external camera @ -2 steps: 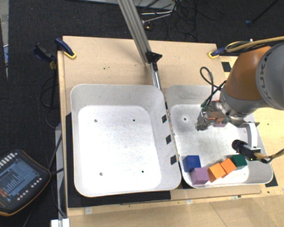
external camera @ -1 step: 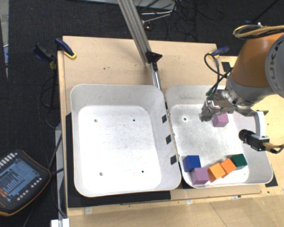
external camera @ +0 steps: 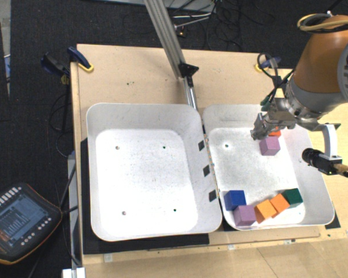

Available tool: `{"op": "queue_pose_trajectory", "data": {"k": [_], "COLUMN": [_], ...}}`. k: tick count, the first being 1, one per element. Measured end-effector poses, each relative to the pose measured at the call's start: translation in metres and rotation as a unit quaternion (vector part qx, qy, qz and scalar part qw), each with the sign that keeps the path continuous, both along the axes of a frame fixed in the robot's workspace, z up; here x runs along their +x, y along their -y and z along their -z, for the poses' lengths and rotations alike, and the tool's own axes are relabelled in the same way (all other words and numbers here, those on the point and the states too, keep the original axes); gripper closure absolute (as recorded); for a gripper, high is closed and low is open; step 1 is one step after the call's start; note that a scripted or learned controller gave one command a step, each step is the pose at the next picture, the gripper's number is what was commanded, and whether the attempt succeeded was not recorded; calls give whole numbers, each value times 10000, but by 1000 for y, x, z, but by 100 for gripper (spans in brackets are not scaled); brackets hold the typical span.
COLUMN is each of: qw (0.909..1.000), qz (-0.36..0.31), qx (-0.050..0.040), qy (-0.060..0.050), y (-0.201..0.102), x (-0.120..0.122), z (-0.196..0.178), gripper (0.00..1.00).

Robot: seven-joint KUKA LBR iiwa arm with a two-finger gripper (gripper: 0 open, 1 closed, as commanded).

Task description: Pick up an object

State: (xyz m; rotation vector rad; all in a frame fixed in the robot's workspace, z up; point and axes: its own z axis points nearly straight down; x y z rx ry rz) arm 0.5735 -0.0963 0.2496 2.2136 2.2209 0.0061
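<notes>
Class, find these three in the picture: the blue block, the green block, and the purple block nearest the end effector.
blue block [external camera: 235, 198], camera view, its top face.
green block [external camera: 292, 197], camera view, its top face.
purple block [external camera: 270, 145], camera view, its top face.

Single fixed camera above bench [external camera: 139, 86], slanted downward, moderately far; both bins [external camera: 98, 155] framed.

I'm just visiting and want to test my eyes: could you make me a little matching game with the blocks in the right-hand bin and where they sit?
Things:
1. blue block
2. green block
3. orange block
4. upper purple block

Places:
A. beside the green one
B. just under the tool
C. furthest right in the front row
D. nearest the left bin

Pairs: 1-D, 2-C, 3-A, 4-B.
</notes>
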Motion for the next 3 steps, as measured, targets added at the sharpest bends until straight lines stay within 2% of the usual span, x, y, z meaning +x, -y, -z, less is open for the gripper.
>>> {"op": "queue_pose_trajectory", "data": {"k": [2, 3], "qw": [10000, 10000], "qz": [-30, -21], "qx": [15, 10], "qy": [-23, -26], "y": [-110, -159], "x": [29, 52], "z": [-6, 9], "gripper": [100, 100]}}
